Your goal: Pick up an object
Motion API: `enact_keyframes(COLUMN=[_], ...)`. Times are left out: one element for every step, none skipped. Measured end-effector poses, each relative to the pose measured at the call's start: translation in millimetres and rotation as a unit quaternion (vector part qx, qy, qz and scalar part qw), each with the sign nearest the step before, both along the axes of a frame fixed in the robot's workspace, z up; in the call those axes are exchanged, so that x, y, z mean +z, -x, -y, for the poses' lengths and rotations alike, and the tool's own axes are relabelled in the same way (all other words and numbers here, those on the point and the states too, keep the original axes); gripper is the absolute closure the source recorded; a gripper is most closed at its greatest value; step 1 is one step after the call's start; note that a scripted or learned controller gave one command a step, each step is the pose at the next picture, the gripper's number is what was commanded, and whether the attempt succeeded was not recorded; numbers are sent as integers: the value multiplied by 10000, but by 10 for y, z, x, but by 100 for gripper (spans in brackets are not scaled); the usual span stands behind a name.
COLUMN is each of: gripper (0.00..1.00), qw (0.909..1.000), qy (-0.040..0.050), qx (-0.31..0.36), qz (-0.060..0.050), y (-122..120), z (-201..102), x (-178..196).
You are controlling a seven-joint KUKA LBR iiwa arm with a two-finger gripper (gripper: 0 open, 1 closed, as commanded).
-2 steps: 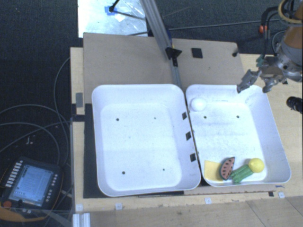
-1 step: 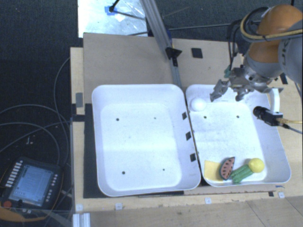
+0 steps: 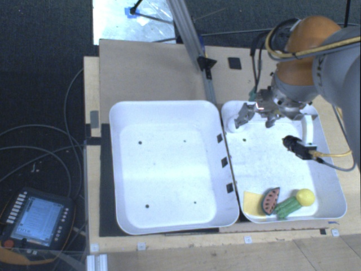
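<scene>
Camera view: end effector point(image 3: 257, 117) above right bin point(image 3: 333, 176).

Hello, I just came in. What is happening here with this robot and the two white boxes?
A grey robot arm reaches in from the right, and its gripper hangs over the far end of the right bin, with nothing between its fingers. The toys lie at that bin's near end: a watermelon slice, a green piece, a yellow ball and a yellow wedge.

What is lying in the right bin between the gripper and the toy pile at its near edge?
Nothing: the camera view shows bare white bin floor between the gripper and the toy pile.
</scene>
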State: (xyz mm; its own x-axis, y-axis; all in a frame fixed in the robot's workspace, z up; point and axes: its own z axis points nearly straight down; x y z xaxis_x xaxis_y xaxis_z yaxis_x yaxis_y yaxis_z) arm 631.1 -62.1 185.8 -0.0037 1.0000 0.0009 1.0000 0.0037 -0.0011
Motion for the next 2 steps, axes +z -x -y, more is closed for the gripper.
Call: enact_keyframes(gripper=[0,0], qw=[10000,10000], qy=[-4,5], qx=[8,-26], qz=[22,-12], y=[-240,404], z=[-707,-517], x=[354,-6])
